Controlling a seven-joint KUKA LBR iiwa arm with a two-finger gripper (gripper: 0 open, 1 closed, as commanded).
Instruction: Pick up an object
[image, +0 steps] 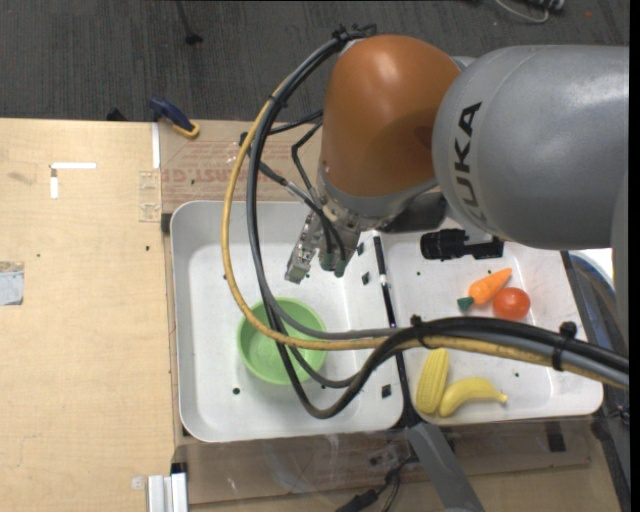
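Near edge, right bin (535, 392): corn (432, 380) and banana (472, 395) lie side by side, touching or nearly so. Both look like light, smooth plastic toys. The curved skins could slip, so pinch each across its short axis at mid-length.

Left bin (205, 300): green bowl (258, 355) sits upright toward the near side and is the only thing in this bin. It's the closest candidate to the hand, so I'd treat it as the target. My guess is thin, stiff, light plastic, which won't crush but will slide or tip if nudged. Best hold is the rim, one side of the hand inside the wall and one outside. Going across the full width looks too wide. Cables cross over the bowl in this view and hide part of the rim.

Farther back in the right bin: tomato (511, 303) touches or sits just beside the carrot (488, 286). The tomato is round and likely to roll. The carrot is tapered, so take it at the thick end.

Hand (314, 262): hangs over the far part of the left bin, pointing down, just beyond the bowl and near the divider between the bins. It's raised and not touching the bowl. Nothing visibly held. I can't tell if it's open or closed, the view is too cluttered there.

Arm (540, 130): comes in from the right above the right bin, wrist bent down over the left bin.
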